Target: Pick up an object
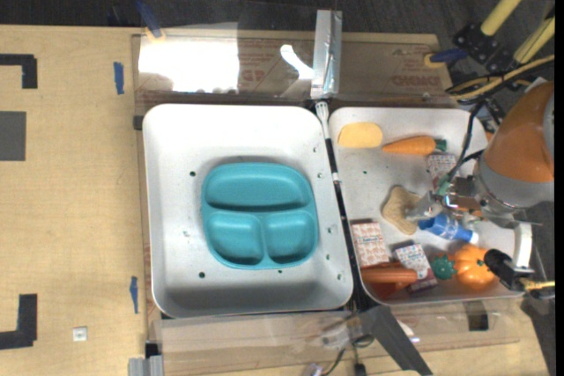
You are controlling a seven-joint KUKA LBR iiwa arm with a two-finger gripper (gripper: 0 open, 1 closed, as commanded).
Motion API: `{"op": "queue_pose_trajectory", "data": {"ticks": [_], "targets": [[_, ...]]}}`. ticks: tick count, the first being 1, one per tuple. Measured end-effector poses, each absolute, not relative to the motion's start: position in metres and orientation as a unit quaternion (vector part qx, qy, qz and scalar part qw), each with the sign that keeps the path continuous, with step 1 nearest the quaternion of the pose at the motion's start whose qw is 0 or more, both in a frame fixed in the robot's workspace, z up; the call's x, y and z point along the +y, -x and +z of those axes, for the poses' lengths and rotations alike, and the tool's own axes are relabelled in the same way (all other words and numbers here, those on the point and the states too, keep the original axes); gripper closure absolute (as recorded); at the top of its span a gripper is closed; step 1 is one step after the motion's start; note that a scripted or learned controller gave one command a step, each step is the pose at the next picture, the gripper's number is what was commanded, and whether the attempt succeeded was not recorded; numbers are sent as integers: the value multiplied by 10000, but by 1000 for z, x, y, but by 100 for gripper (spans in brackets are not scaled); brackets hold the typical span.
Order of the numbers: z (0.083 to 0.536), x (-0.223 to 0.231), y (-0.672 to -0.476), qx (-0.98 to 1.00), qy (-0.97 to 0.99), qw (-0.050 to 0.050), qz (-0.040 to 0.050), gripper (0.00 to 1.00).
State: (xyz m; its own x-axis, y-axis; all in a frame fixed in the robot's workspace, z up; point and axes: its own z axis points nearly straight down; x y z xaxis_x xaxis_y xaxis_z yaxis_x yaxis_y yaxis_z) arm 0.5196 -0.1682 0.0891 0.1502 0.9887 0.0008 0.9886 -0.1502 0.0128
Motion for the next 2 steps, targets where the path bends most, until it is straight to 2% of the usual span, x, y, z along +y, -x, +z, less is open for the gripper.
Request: {"op": "queue_pose_trajectory", "data": {"ticks": [1,2], "targets": [[90,-121,-589,6335,-7737,55,54,0],[89,-147,-536,6836,-7299,54,53,0]]}}
